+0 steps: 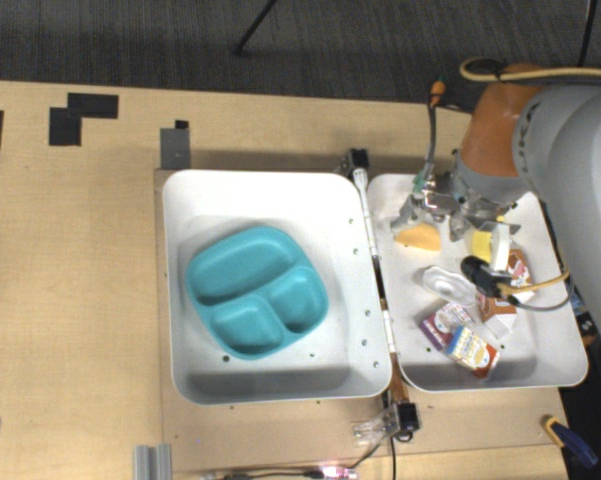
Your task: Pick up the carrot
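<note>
My gripper (435, 211) hangs low over the back of the right bin (540, 368), just behind a yellow wedge-shaped piece (418, 237). The view does not show anything held in it. An orange-red thing (516, 266) lies near the bin's right wall, partly hidden by the wrist parts; I cannot tell whether it is the carrot. Another small orange-brown bit (497, 309) shows just in front of it.
In the right bin lie a clear plastic piece (446, 282) and a colourful snack packet (461, 336). The left bin (190, 368) holds a teal divided plate (255, 290). The grey arm with its orange band (490, 133) covers the right bin's back right corner.
</note>
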Available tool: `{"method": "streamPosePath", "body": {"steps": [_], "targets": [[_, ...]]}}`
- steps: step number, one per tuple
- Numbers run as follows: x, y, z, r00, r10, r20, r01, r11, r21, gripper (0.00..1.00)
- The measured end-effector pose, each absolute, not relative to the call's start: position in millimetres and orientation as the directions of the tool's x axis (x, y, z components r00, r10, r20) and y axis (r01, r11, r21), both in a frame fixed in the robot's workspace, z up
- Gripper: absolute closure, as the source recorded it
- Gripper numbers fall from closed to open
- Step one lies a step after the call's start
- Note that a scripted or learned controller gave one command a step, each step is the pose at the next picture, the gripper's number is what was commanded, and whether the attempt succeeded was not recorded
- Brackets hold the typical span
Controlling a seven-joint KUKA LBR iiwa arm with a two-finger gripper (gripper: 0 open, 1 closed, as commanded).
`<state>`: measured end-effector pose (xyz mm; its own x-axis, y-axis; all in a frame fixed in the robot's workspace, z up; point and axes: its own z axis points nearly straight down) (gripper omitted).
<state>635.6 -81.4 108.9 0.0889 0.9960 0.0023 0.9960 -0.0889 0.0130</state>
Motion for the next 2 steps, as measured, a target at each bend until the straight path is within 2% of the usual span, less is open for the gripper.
{"method": "streamPosePath", "body": {"steps": [1, 2], "targets": [[635.6, -81.4, 108.9, 0.089, 0.996, 0.002, 0.996, -0.089, 0.013, 0.00], [644.3, -137.2, 224.7, -0.109, 0.994, -0.008, 0.994, 0.109, 0.015, 0.00]]}}
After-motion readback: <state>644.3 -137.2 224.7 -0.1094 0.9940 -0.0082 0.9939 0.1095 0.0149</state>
